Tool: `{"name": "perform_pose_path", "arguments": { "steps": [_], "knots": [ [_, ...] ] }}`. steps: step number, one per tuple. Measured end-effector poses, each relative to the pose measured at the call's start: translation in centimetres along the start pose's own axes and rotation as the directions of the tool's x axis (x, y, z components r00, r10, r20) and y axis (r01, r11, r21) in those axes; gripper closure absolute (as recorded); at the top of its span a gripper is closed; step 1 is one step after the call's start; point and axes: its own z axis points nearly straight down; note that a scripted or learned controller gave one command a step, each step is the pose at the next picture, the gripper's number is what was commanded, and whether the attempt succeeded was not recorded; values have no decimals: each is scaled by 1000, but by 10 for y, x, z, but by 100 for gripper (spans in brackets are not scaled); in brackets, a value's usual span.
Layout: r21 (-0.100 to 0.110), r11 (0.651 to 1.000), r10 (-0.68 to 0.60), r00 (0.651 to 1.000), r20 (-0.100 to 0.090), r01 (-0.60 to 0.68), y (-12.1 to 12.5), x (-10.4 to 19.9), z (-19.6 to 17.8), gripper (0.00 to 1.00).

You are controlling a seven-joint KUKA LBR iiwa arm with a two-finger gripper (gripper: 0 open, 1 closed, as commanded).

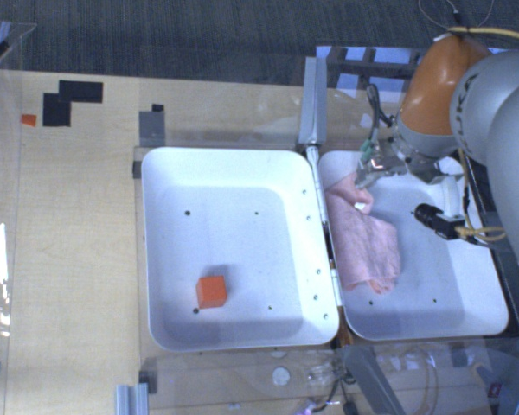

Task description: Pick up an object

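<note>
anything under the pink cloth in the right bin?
The pink cloth lies crumpled on the right bin's floor, along its left wall. Bare white floor shows around it; nothing pokes out. Beneath it is covered, so cannot tell. The tool sits at its far end.

Right below the silvery, metal-looking gripper (369, 169), the soft pink cloth (369, 247) looks matt and fuzzy, and it is rumpled into loose folds. The shallow white plastic bin (467, 305) under it is smooth with a faint sheen. The second white plastic bin (242, 171), the one away from the gripper, has the same smooth finish. The small orange cube (212, 291) in it looks matt, though I can't tell its material. Just above the gripper, the arm's orange band (437, 80) gleams glossy. The pale wood-grain bench (69, 249) is smooth and flat.
</note>
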Motion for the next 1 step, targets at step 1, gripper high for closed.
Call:
{"name": "perform_pose_path", "arguments": {
  "steps": [1],
  "knots": [
    [0,1000,0,1000,0,0,0,0,0,0]
  ]
}}
